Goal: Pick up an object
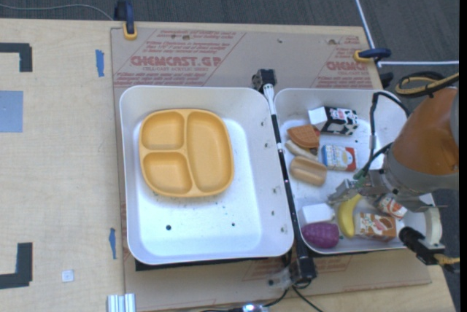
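Note:
My gripper (352, 192) hangs low over the right bin (387, 103), just above the top end of a yellow banana (346, 217). The orange-banded wrist (430, 139) covers the bin's right side. To the left of the gripper lies a hot dog bun (308, 170). A small blue and white carton (339, 156) lies just behind the gripper. A snack packet (376, 225) rests beside the banana on its right. I see nothing held in the gripper.
The right bin also holds a brown pastry (303, 135), a black-and-white toy (340, 119), two white blocks (317, 115) (317, 213) and a purple piece (321, 235). A yellow divided plate (186, 152) sits in the left bin (219, 230).

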Robot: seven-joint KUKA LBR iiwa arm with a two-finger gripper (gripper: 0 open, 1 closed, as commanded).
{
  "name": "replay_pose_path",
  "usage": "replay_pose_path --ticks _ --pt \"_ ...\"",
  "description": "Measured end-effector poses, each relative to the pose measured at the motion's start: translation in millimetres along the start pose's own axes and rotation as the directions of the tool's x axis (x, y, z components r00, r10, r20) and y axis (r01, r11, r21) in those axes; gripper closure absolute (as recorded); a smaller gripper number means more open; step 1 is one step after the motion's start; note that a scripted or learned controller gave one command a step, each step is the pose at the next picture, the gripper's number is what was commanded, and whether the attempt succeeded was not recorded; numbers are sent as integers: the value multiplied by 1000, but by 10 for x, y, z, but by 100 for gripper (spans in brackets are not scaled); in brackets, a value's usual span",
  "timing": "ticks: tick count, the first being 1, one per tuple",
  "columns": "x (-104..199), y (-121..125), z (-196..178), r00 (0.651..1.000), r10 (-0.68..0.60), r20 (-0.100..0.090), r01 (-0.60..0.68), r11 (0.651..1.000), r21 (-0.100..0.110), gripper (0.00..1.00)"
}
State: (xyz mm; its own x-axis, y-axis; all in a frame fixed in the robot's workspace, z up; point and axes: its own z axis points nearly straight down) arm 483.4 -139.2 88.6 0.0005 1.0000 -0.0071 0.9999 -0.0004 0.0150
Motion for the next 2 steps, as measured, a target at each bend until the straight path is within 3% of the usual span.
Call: replay_pose_path --ticks 1,2 --pt "-40 15 -115 1000 4 9 -4 1000 -7 100" --pt "974 -20 -967 1000 -1 -8 2 1000 14 100"
